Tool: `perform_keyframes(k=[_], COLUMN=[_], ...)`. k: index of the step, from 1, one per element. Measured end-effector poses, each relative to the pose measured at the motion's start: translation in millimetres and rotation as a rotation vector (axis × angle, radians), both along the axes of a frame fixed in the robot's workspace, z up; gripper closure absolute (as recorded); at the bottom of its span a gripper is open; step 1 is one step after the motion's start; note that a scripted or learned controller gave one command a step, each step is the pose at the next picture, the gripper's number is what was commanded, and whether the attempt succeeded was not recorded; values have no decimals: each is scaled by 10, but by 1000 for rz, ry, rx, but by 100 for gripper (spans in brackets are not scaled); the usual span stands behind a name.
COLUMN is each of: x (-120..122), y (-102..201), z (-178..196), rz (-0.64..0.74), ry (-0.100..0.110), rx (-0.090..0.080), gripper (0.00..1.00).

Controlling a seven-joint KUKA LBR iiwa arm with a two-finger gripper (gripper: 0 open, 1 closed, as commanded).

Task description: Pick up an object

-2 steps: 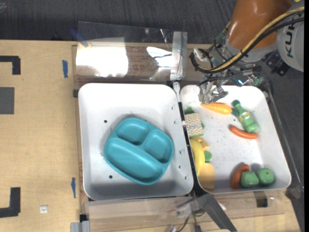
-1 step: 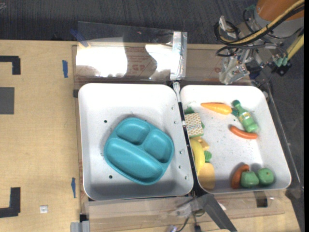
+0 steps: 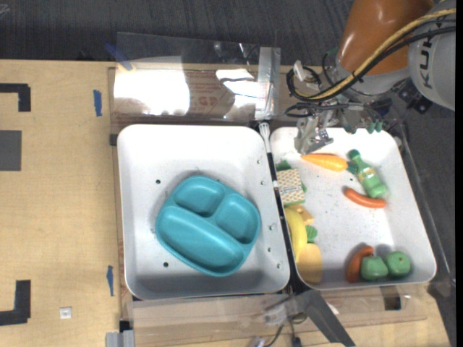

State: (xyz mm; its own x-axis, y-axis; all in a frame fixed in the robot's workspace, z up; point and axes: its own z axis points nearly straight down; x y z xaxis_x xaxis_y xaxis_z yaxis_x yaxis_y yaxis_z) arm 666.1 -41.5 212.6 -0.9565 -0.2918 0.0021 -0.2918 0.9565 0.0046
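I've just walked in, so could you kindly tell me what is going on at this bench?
The KUKA arm reaches in from the right, its claw hanging at the far edge of the right bin, just beside an orange toy carrot. Nothing is visibly held. That bin also holds a green bottle, a banana and other toy food. The left bin holds a teal divided plate.

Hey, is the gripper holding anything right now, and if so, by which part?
Nothing is visibly held. The gripper hangs at the far edge of the right bin, just above the left end of the orange carrot.
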Motion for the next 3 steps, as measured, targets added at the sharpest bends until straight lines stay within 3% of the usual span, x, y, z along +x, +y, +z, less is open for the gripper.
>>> perform_keyframes(k=[1,2,3], x=[28,-228,-7], y=[-572,-67,-488], z=[1105,244,1215], rz=[9,195,25], ry=[-23,-5,-22], rx=[-7,-1,-5], gripper=[100,100,100])
